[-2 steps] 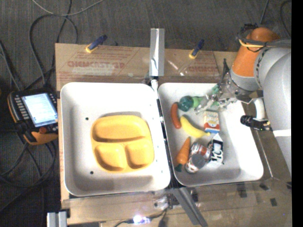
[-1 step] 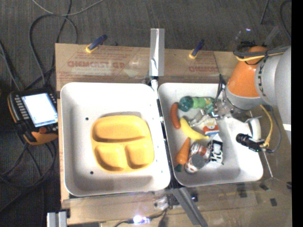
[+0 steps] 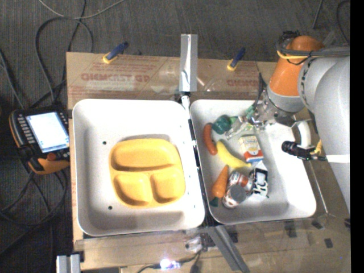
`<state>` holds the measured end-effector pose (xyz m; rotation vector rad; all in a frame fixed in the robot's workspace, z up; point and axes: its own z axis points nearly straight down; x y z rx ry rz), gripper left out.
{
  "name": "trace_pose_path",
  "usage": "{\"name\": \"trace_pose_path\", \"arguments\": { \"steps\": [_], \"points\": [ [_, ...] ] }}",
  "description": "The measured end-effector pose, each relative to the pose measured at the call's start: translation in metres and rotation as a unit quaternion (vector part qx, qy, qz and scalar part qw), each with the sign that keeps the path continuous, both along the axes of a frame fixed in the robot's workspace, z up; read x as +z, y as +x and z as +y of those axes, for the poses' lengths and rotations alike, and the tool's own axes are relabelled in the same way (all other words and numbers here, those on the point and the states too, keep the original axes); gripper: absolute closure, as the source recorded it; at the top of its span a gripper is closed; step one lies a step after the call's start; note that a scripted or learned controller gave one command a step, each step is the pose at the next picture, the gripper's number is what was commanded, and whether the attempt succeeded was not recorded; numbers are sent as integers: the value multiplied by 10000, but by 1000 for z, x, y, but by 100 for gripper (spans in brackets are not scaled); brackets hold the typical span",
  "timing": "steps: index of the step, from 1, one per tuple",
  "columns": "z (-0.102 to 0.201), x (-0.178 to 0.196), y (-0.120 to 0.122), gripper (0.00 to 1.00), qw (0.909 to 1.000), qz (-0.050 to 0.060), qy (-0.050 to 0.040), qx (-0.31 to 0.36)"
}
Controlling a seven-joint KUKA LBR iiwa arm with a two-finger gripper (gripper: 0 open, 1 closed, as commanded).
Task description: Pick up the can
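Right now the can [image 3: 236, 190] lies on its side near the front of the right bin [image 3: 296, 206], silver top facing the camera, jammed into a pile: carrot [image 3: 220, 181] touching its left side, black-and-white carton [image 3: 260, 182] against its right, banana [image 3: 230, 156] just above. Crowded like that, a side pinch looks hard; a top-down grab across the body is probably the only clean way in

The gripper [image 3: 257, 116] sits at the back of the same bin, over the clear bottle with green cap [image 3: 229, 124] and near the small snack box [image 3: 250, 147], well apart from the can. Arm reaches in from the right, orange band [image 3: 287, 75] above the wrist. Claw state: cannot tell, too small and cluttered. Nothing of the can is near it, so no hold on it

A sausage [image 3: 210, 138] lies by the bin's left wall. The left bin [image 3: 91, 152] holds a yellow divided tray [image 3: 148, 170], irrelevant here

Judgement: approach not yet made; next the arm needs to come forward and down over the can
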<state>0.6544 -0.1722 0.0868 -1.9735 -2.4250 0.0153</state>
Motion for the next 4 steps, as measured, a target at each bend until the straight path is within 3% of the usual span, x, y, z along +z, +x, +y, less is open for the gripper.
{"name": "trace_pose_path", "arguments": {
  "steps": [1,2,3,4],
  "points": [
    [-2,6,0,100,10000,4,-25,5],
    [-2,6,0,0,10000,-2,-30,6],
    [2,2,-51,0,9987,-142,-44,-495],
    [-11,-2,9,0,9996,79,15,-271]
  ]
}}
